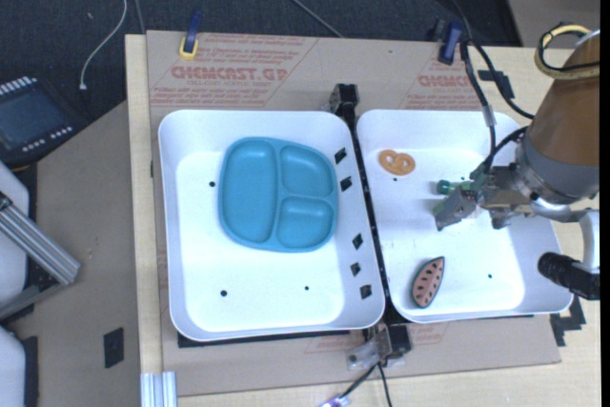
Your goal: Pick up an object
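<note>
We see two shallow white bins, smooth and glossy with rounded corners, side by side on a counter (pixel 238 62) covered with printed brown cardboard. The left bin (pixel 191 300) holds a blue plastic plate (pixel 278 193), a rounded square moulded into three compartments. In the right bin (pixel 457 300) lie a small tan pretzel (pixel 396 163), twisted into loops, near the back left corner, and a flat oval slice (pixel 428 281), reddish with dark spots and a darker rim, near the front left; we cannot make out what it is made of. The pincer (pixel 450 208) hangs over the middle of the right bin, well apart from both things, a dark cluster of metal with a green part beside it. Its tips blur into their shadow, so we cannot tell how they stand. The arm (pixel 570 138), with its orange band, is cut off at the right edge.
</note>
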`<state>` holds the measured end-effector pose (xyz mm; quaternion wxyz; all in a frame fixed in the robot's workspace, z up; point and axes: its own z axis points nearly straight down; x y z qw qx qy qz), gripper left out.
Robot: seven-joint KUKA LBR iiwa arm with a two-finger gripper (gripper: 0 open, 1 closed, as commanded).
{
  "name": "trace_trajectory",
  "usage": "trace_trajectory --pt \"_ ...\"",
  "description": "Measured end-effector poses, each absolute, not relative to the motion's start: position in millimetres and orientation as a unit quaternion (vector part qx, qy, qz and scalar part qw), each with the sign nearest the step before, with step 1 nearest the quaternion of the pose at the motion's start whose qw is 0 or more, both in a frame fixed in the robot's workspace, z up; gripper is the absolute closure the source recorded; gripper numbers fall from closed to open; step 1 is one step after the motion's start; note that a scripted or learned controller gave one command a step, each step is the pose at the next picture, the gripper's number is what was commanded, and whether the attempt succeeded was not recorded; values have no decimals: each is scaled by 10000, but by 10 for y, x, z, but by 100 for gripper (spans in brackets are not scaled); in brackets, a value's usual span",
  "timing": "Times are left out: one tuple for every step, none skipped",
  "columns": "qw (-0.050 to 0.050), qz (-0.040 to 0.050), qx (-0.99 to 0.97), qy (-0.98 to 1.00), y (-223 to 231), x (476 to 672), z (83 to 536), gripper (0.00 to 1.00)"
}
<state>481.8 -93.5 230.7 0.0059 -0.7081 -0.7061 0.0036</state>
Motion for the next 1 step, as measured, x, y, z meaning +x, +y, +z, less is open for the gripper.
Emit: trace_trajectory --pt "13 1 -7070 -7072 -934 4842 2356 0"
